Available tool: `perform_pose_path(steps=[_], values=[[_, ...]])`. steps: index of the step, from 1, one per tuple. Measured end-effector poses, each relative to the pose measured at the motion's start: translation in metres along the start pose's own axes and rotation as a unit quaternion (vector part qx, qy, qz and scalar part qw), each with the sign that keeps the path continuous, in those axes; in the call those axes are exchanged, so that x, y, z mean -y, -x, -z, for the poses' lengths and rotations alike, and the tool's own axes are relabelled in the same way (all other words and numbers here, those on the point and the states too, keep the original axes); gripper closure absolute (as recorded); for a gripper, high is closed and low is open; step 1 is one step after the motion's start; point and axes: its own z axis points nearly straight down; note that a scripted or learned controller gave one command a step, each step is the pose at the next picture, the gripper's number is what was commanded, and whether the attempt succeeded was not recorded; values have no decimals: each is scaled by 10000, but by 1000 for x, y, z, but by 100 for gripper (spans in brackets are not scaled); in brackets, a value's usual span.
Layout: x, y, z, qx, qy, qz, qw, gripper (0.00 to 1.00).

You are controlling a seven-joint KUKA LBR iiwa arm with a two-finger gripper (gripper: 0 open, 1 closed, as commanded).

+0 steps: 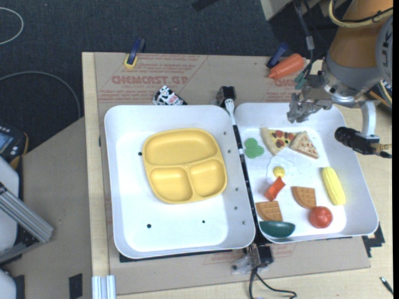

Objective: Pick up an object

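Camera view: arm poised over the far corner of the food bin

Camera view looks down on two white bins on the desk. The gripper hangs over the back of the right bin, just above the pizza slice and the sandwich wedge. Whether its jaws are apart or together I cannot tell from where I stand; nothing sits visibly between them.

To my eye the nearest candidates are those two flat wedges. Flat pieces are awkward: the arm should come straight down and pinch across a narrow edge, not the broad face. The chunkier corn cob or round tomato, further forward, look easier to squeeze.

Everything looks like smooth moulded plastic toy food. The left bin holds a glossy yellow divided plate with three compartments.
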Motion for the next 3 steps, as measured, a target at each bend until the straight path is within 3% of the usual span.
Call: perform_pose_path(steps=[1,3], values=[[13,-10,3,-14,-31,9,10000,100],[5,-9,6,-5,-5,4,10000,100]])
